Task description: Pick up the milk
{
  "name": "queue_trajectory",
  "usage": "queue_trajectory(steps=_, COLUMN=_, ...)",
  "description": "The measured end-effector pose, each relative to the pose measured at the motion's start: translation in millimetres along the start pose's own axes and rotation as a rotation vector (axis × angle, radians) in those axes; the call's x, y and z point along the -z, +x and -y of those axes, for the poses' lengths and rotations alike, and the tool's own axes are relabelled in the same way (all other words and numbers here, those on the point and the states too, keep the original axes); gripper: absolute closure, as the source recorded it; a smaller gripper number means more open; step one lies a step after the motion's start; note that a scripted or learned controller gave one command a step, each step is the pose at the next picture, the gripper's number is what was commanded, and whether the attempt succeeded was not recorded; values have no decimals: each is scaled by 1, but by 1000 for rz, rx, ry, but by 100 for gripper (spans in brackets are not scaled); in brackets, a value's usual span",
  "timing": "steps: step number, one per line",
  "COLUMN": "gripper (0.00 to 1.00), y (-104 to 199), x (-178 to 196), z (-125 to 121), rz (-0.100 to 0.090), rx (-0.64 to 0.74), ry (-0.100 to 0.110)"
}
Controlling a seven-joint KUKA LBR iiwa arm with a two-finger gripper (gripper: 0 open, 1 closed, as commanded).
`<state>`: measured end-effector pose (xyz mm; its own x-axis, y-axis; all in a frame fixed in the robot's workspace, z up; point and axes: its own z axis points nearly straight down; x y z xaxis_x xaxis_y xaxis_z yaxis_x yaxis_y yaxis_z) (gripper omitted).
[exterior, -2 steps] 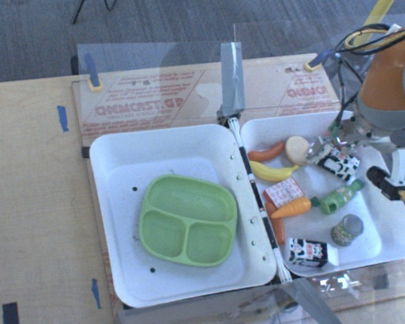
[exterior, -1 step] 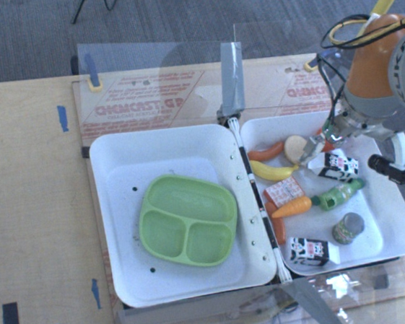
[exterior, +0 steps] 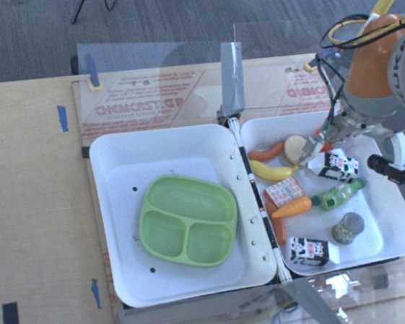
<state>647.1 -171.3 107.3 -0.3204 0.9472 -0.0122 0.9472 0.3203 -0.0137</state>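
We see 2 white bins side by side. The left bin (exterior: 115, 160) holds a green tray (exterior: 187, 219) with 3 wells. The arm (exterior: 373, 65) reaches over the right bin (exterior: 395, 230), and its gripper (exterior: 315, 145) hangs low near a milk carton (exterior: 337, 165); we cannot tell its state. A second milk carton (exterior: 308, 251) lies by the front wall. Between them lie a green bottle (exterior: 339, 194), banana (exterior: 272, 171), carrot (exterior: 290, 208) and can (exterior: 348, 227).
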Motion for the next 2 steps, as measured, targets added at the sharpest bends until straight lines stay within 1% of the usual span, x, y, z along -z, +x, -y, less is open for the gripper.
queue_trajectory(steps=1, gripper=0, y=-6, x=-21, z=26, rz=-11, rx=12, ry=-15)
queue_trajectory(steps=2, gripper=100, y=-7, x=-10, z=25, rz=-9, rx=11, ry=-21)
